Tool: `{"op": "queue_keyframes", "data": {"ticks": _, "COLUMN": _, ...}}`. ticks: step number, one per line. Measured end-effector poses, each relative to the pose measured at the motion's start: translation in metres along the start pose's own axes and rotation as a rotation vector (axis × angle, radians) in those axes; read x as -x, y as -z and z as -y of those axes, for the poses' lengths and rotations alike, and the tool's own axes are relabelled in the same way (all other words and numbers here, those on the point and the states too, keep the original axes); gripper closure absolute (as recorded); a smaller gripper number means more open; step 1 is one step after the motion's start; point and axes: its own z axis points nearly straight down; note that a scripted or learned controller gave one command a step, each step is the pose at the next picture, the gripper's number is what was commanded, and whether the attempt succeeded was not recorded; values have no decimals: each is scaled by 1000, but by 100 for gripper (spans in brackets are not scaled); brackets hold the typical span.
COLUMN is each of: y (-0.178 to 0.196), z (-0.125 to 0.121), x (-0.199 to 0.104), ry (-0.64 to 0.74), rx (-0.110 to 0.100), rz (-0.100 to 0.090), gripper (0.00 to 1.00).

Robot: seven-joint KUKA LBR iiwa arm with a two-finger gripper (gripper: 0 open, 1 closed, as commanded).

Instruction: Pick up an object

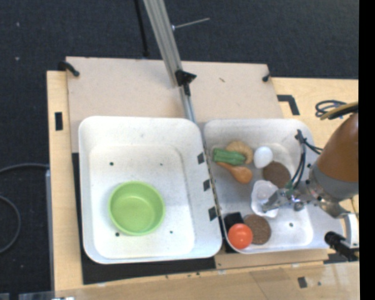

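In the camera view, the claw (276, 200) hangs low in the right bin (300, 233), over a white cup (262, 195) near the bin's middle; whether it grips cannot be told. A green bowl (136, 208) sits near the left bin's (100, 136) front edge.

Your light wooden bench (61, 186) carries a flat pale-brown board (131, 89) toward its far side, and on it two shallow white plastic bins sit side by side, their inner edges touching. The left white bin (97, 136) lies partly over the board, and so does the right white bin (237, 129). A slanted grey metal pole (164, 33) meets the board where the bins join.
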Motion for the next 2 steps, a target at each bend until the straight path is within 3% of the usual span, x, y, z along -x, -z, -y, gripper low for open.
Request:
{"op": "queue_keyframes", "data": {"ticks": 1, "y": 12, "z": -2, "x": 1, "ry": -5, "rx": 6, "rz": 0, "gripper": 100}}
{"op": "queue_keyframes", "data": {"ticks": 2, "y": 74, "z": 0, "x": 9, "ry": 0, "rx": 6, "rz": 1, "gripper": 100}}
